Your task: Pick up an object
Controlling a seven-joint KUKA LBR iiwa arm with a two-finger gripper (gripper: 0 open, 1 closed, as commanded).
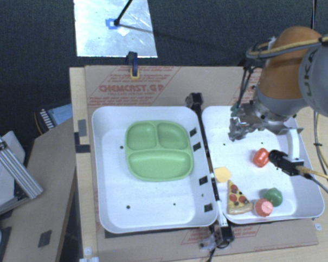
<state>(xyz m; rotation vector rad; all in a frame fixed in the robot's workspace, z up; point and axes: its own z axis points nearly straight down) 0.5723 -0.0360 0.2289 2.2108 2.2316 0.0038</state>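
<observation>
The left bin (101, 174) holds a single green plate (157, 151) with three compartments, lying flat, well to the left of the pizza slice (237, 198) and farther back. It is too broad and low to be a sensible pick.

Everything worth grasping is in the right bin (221, 125), grouped around that pizza slice, which lies flat near the front edge. A small yellow piece (222, 174) sits just behind the slice, at its left tip and close enough that they may touch. The gripper (238, 131) hangs well behind the slice, over bare bin floor, pointing down. From this slant it cannot be told whether it is spread wide or drawn narrow, and nothing can be seen held in it.

Behind the slice and to its right is an orange-red piece (260, 158), standing clear of its neighbours. It looks like the nearest candidate and probably the easiest (rounded, raised off the floor, with room on every side). Just right of the slice's crust is a pink piece (263, 207), and a green piece (273, 195) is right beside that one.

To do the step well, I would choose the orange-red piece. Centre over it before descending, come straight down, and close only once both sides are straddled. The slice is thin and flat, and the pink and green pair crowd each other, so both are riskier targets.
</observation>
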